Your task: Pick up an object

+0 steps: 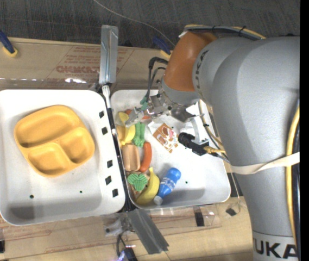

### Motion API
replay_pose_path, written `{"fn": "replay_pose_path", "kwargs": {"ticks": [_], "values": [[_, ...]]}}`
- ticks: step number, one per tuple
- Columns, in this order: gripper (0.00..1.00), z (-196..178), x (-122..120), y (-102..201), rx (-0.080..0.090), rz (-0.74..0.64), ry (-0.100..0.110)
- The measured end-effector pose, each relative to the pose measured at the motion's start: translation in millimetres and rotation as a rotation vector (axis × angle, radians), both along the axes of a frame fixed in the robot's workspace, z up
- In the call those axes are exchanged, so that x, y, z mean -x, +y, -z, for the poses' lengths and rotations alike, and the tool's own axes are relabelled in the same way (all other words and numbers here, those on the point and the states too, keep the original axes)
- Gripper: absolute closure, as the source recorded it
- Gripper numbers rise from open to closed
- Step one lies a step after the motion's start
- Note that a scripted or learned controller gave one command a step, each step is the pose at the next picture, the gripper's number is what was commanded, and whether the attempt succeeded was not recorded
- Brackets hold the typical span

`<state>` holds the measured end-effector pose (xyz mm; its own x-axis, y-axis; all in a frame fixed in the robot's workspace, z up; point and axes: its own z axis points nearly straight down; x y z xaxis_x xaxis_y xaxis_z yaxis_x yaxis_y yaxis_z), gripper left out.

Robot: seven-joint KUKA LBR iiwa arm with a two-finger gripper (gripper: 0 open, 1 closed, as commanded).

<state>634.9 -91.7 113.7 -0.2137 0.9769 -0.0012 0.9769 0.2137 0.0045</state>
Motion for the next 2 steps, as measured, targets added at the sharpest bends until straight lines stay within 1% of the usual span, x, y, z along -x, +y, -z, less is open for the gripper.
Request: {"fn": "replay_pose_path", "kwargs": {"ticks": [1,2], "values": [[0.00,-94,-23,50,-0.001,0.255,0.001],[0.00,-43,74,-2,0.001,0.151,0.014]]}}
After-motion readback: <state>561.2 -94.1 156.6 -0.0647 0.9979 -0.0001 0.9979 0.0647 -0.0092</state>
